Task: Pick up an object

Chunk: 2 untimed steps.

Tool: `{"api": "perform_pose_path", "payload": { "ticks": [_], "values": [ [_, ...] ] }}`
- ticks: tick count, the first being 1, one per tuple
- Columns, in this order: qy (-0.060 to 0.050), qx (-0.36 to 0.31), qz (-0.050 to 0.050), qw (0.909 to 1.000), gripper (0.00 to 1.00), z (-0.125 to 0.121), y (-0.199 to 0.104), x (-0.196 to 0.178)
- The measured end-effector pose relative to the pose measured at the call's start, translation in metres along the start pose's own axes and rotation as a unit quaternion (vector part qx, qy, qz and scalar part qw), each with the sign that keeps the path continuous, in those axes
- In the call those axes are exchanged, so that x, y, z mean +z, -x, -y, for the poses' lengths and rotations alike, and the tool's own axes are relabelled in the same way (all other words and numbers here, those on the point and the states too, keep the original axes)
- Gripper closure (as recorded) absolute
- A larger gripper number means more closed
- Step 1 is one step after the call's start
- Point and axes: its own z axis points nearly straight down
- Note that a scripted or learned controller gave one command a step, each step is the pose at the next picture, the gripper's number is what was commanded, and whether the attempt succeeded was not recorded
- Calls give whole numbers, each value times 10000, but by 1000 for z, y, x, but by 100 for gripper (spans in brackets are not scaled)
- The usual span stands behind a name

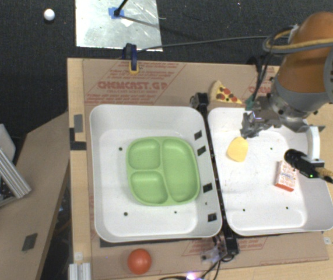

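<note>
One yellow lump (237, 149) lay just below the gripper (249, 130), not visibly held; whether the gripper was open or closed was unclear.

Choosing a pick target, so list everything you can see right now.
Left bin: 1, white, bench left.
Right bin: 1, white, beside it.
Tray: 1, green, three compartments, in left bin.
Lump: 1, yellow, right bin, rear left.
Box: 1, red and white, right bin, right side.
Pizza slice: 1, yellow and red, bench behind right bin.
Ball: 1, orange-red, bench before left bin.
Small ball: 1, white, dark backdrop, top left.
Clamp: 1, blue and yellow, bench's rear edge.
Sheet: 1, silver, backdrop.
Arm: 1, grey and orange, from the right.
Gripper: 1, dark, over right bin, by the lump.
</note>
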Motion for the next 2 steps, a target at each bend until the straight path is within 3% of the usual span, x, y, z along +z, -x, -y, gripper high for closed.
{"api": "perform_pose_path", "payload": {
  "ticks": [2],
  "values": [
    [-9, 4, 2, 10000, 100, -28, -102, 22]
  ]
}}
